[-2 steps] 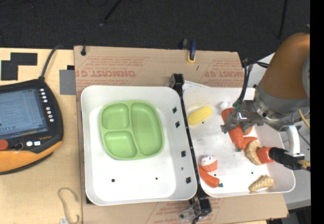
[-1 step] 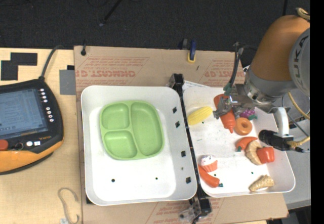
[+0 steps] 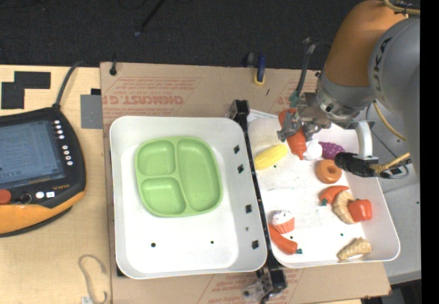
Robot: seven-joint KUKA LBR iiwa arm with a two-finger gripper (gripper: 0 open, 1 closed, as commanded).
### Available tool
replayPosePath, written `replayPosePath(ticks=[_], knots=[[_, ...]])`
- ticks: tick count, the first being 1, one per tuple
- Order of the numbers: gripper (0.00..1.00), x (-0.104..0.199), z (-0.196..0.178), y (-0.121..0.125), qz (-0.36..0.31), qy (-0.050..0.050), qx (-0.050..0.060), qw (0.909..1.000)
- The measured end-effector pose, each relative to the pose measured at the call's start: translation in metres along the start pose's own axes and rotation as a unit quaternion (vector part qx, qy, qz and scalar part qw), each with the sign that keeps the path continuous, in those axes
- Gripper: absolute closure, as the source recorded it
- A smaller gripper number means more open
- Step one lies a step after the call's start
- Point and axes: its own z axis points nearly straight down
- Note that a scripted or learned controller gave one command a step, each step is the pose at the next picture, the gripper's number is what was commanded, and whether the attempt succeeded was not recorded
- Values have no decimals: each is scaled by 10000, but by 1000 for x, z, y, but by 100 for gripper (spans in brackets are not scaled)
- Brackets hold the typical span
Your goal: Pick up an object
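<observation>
My gripper hangs low over the far left part of the right bin, under the orange-banded wrist. An orange-red toy piece lies directly beneath it, partly covered by it. A yellow corn cob lies just to the left, and a small white piece and purple grapes to the right. An orange ring sits nearer the bin's middle.
The left bin holds a green divided plate. More toy food fills the right bin's near half: red pepper pieces, a red and white item, a tan pastry. A black divider separates the bins. A teach pendant lies at the left.
</observation>
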Motion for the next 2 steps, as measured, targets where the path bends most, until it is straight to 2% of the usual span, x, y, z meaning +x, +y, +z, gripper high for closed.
replayPosePath(ticks=[1,2], knots=[[100,3,2,4,11,-4,9,10000],[100,3,-16,11,-16,-2,0,10000]])
